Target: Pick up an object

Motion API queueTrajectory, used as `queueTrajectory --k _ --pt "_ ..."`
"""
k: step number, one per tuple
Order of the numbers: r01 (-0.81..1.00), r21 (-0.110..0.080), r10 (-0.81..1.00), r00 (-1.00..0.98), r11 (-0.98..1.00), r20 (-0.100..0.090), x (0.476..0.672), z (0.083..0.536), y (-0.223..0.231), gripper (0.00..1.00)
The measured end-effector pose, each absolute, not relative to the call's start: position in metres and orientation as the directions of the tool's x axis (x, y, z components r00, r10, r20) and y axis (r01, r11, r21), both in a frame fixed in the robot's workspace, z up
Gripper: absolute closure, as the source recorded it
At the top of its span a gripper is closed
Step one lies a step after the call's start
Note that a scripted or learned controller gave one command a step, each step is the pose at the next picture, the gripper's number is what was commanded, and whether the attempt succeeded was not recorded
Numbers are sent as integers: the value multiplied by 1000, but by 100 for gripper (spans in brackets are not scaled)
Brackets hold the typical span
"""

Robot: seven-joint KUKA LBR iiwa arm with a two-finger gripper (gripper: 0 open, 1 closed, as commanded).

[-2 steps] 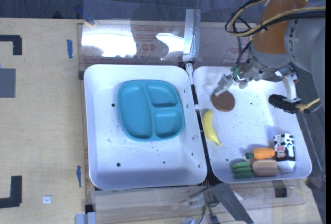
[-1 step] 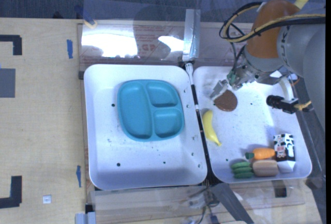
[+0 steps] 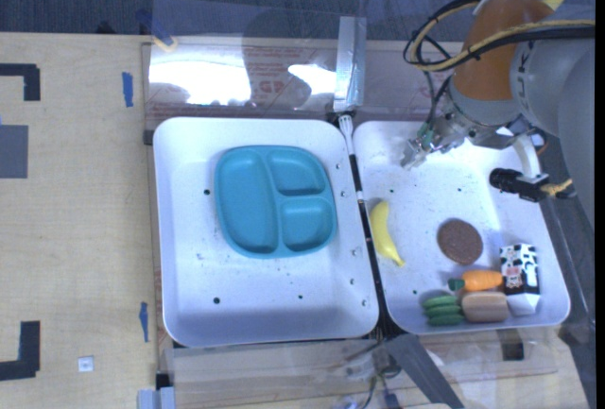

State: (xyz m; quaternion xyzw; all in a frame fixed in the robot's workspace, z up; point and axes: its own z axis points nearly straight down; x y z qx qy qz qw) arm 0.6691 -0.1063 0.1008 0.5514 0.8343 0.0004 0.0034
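Objects for the pick all sit in the right bin (image 3: 553, 303), none in my tool. Banana (image 3: 383, 231) lies along that bin's left wall, approx mid-length, yellow, pointing near-to-far. Brown round disc (image 3: 459, 241) is flat on the floor right of the banana, well apart from it. Near-right corner holds a cluster: green pod-like piece (image 3: 440, 307), orange carrot-ish piece (image 3: 482, 281), tan bread-like roll (image 3: 486, 306) and a black-and-white cow-print carton (image 3: 519, 269), all packed close, touching or nearly so. Left bin (image 3: 180, 237) holds a teal divided plate (image 3: 276, 199), w/ three compartments, lying flat about mid-bin, toward the far side.

My arm comes in from the bench's far-right corner, orange band (image 3: 496, 48) above the wrist, black cables looping round it. My tool (image 3: 427, 144) hangs over the far-left part of the right bin, pointing down and left, close to the floor. Nothing sits betw. its tips that I can see; whether it's spread or closed I can't tell, too small and glary there. It's well apart from the banana and the disc.
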Motion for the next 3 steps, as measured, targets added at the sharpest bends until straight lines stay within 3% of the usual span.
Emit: queueTrajectory --k 1,2,3 --pt "920 -2 920 -393 393 1 668 99 -105 0" --pt "764 1 764 -646 646 0 601 94 -122 0" --pt "643 -1 643 -766 766 -5 521 144 -202 0"
